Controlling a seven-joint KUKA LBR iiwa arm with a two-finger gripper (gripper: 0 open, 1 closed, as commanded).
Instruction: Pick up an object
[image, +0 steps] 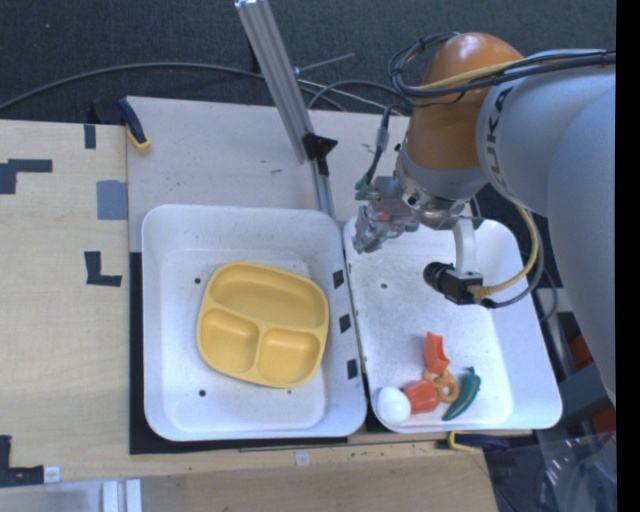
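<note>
Arm: the grey arm reaches in from the right edge of the tabletop, its orange band above the wrist.
End effector: the end effector hangs over the far left corner of the right bin, close by the wall it shares with the left bin.
Grip: I cannot tell how it stands from this slant; nothing shows in its hold.
Objects: a small heap lies at the right bin's near edge: a white egg at the near left corner, orange pieces just beside it, a green piece touching those on the right.
Plate: a yellow divided plate sits in the middle of the left bin, well apart from the heap.
Key relation: the heap lies toward the near edge from the end effector and a little right, down the length of the right bin; the plate lies to its near left, across the shared wall.
Axis: the green piece runs slantwise, near-left to far-right.
Judgement: no pick is made yet; the heap looks the likelier target, and the pieces touching may spoil a clean grasp.
</note>
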